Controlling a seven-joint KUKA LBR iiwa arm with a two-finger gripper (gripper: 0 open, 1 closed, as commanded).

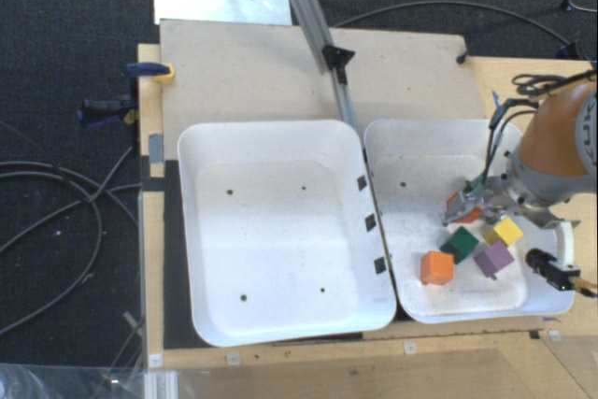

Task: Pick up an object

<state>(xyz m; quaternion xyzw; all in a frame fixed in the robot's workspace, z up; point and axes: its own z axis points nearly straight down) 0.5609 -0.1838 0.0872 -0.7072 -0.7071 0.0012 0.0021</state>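
The right bin (411, 154) holds an orange cube (436, 267), a green cube (460, 244), a purple cube (493, 259) and a yellow cube (507, 230), clustered near its front right. My gripper (465, 208) is low in this bin, just behind the green cube and left of the yellow one. A small reddish piece (454, 200) shows at the gripper's tip; I cannot tell whether it is held. The grey wrist with its orange band (559, 140) comes in from the right.
The left bin (271, 229) sits beside the right one, with black clips along the shared wall (370, 221). A slanted metal rod (308, 5) runs from the top down to the bins' back edge. A blue clamp (142, 70) grips the bench's left edge.
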